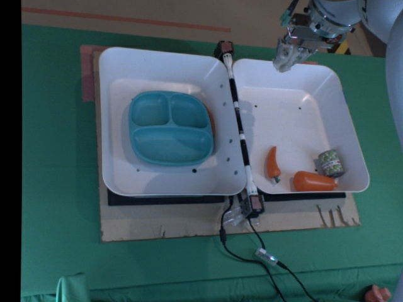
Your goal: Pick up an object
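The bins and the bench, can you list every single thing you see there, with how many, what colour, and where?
Bins: two, white, side by side on the bench.
Divided plate: one, teal, in the left bin.
Pepper: one, small, orange, right bin, near front.
Carrot-like piece: one, orange, right bin's front corner.
Can: one, small, greenish, beside that piece.
Cloth: one, green, covering the bench.
Cardboard: one, brown, under the bins.
Gripper: one, grey, above the right bin's far edge.
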You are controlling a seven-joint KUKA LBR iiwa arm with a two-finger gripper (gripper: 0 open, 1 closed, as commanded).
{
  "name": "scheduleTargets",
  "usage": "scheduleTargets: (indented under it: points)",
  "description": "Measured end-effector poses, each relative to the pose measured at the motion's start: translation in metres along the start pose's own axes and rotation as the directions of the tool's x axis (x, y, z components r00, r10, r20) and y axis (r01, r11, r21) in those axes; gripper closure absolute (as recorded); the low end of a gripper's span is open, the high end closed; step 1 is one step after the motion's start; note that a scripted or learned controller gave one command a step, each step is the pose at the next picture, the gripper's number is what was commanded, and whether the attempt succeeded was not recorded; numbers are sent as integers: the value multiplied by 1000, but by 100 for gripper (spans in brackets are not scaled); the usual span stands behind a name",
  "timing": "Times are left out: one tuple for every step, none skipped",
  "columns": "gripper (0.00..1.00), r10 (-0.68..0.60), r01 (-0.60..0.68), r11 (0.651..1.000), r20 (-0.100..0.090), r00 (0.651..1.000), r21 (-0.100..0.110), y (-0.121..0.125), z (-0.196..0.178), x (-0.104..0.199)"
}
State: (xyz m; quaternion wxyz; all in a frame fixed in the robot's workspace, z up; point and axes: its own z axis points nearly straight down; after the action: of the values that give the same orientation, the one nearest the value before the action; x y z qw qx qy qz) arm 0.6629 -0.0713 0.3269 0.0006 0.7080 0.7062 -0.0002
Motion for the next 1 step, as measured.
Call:
scheduleTargets:
  points:
    - [100,0,0,1000,0,1000,-3,-2,-15,20]
